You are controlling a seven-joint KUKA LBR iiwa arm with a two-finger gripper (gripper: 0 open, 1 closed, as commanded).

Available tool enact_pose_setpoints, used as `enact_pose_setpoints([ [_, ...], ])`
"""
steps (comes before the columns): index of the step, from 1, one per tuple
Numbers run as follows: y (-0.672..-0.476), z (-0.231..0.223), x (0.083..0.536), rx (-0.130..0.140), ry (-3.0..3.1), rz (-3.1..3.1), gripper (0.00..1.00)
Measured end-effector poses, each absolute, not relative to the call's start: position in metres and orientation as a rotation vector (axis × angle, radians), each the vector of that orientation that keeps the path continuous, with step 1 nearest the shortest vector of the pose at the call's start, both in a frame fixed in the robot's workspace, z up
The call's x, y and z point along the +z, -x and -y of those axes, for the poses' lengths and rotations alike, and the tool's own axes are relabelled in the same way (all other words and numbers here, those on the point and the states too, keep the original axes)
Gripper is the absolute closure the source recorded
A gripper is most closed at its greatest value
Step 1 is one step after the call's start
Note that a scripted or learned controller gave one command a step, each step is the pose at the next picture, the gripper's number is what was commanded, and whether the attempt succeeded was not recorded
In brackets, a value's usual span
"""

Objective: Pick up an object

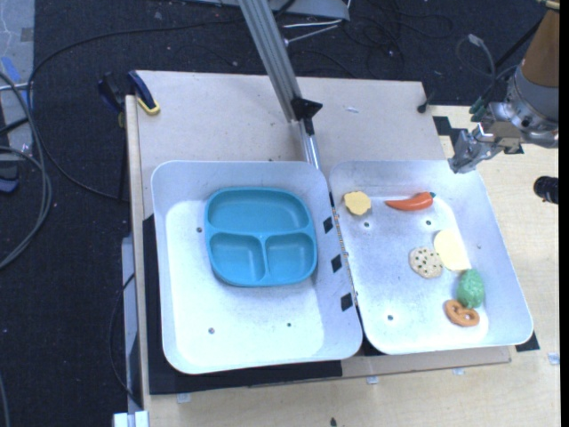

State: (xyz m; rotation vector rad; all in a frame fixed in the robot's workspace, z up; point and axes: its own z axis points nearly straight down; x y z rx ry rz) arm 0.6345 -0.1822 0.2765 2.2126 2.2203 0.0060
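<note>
The tool (464,156) is hanging at the upper right of the frame, just outside the far corner of the right bin (391,323); I cannot tell its state. In this bin are lying a red pepper (410,202), a yellow piece (357,204), a cookie (426,261), a pale yellow slice (452,251), a green piece (470,287) and a pretzel (461,313). A blue divided plate (261,237) is sitting in the left bin (249,341).
</note>
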Motion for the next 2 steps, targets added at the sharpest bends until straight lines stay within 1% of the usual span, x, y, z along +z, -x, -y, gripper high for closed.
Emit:
enact_pose_setpoints([
  [1,-0.634,0.13,0.278,0.003,-2.214,-2.229,1.0],
  [2,-0.621,0.069,0.266,0.001,-2.215,-2.232,1.0],
])
